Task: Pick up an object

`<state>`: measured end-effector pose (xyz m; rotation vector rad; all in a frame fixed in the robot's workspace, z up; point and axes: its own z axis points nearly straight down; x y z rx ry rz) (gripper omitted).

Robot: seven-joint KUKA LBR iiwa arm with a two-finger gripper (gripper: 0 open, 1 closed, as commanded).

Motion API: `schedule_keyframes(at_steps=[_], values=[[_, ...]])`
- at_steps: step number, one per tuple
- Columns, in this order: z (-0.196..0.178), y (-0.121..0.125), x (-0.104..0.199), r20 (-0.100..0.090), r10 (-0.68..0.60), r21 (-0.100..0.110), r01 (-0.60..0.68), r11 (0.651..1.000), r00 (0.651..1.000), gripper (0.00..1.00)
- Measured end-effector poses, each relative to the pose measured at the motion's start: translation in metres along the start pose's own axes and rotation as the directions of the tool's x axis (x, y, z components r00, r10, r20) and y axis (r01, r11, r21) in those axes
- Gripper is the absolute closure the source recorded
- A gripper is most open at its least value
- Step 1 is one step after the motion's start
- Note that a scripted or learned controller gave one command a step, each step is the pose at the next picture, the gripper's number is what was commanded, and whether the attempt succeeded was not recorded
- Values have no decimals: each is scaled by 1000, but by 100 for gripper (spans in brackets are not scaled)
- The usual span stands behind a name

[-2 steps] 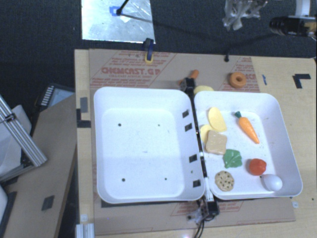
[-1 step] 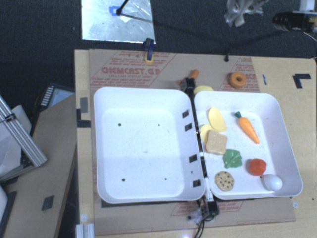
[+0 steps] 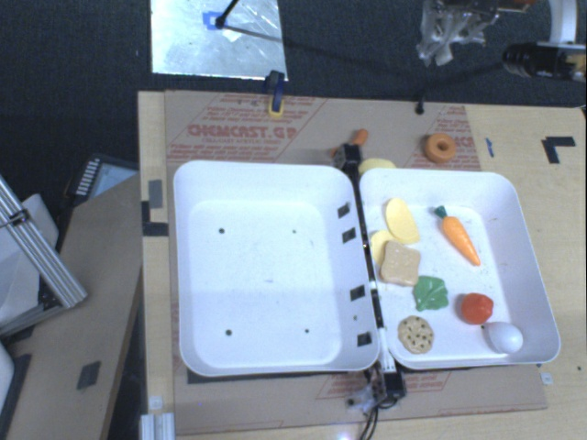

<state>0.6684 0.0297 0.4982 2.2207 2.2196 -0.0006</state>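
Even bright light, soft shadows, perhaps slight blur

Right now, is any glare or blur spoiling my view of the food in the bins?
Camera view: strong glare on the foil sheet beyond the bench, none on the food; the carrot, cookie and tomato read clearly, lit softly and evenly; the white egg blends into the right bin; the gripper looks blurred.

There are two white bins (image 3: 260,195), side by side. In the right bin lie one carrot (image 3: 457,234), one tomato (image 3: 475,308), one egg (image 3: 503,336), one cookie (image 3: 415,334), one bread slice (image 3: 400,264) and one green leaf (image 3: 429,292). One donut (image 3: 440,148) sits on the bench at 12 o'clock from that bin.
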Motion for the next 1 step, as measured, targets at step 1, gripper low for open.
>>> schedule_keyframes(at_steps=[1], values=[[-13, 0, 1, 0, -4, -6, 4, 1000, 1000, 100]])
